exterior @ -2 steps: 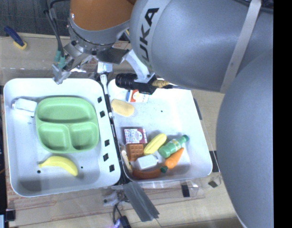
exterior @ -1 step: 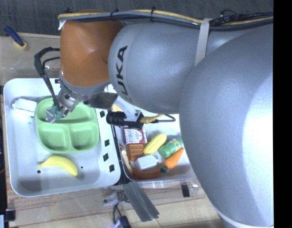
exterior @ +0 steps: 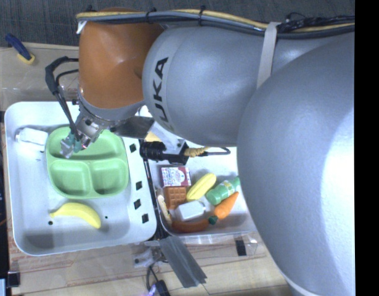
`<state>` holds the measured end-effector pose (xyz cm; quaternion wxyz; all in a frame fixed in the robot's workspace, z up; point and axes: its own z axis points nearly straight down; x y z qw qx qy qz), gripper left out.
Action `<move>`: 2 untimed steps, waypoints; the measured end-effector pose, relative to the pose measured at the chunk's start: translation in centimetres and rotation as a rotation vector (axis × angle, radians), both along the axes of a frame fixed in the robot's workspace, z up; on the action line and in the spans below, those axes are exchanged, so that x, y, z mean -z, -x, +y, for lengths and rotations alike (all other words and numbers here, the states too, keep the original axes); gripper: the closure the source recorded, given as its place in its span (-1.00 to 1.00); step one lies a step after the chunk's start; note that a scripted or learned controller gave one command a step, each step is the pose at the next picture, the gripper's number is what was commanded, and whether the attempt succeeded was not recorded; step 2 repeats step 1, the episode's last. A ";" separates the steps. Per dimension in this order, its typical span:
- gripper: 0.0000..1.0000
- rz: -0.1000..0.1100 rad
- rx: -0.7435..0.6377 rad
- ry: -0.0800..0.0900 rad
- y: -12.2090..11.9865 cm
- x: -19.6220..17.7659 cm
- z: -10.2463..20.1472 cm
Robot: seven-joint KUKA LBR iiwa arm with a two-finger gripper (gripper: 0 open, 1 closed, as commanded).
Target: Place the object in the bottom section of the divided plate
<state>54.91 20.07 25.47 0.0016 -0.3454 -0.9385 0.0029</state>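
- Right now my gripper [exterior: 72, 144] hangs over the upper part of the green divided plate [exterior: 87, 165] in the left bin [exterior: 23, 227].
- Whether anything sits in my jaws, I cannot tell.
- Below me, past the plate's two lower sections, a banana [exterior: 76, 213] lies on the bin floor.
- Well off to my right, the other bin [exterior: 238, 217] holds assorted toy food.

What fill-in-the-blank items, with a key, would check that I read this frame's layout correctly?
1. The divided plate in the left bin is coloured ____.
2. The fruit lying in the left bin just below the plate is a ____.
3. The claw hovers over the plate's ____ section.
4. The carrot lies in the ____ bin.

Missing words: green; banana; top; right
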 end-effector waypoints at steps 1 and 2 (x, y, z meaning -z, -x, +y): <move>-1.00 0.000 0.000 0.000 0.0 0.0 0.0; -1.00 0.000 0.000 0.000 0.0 0.0 0.0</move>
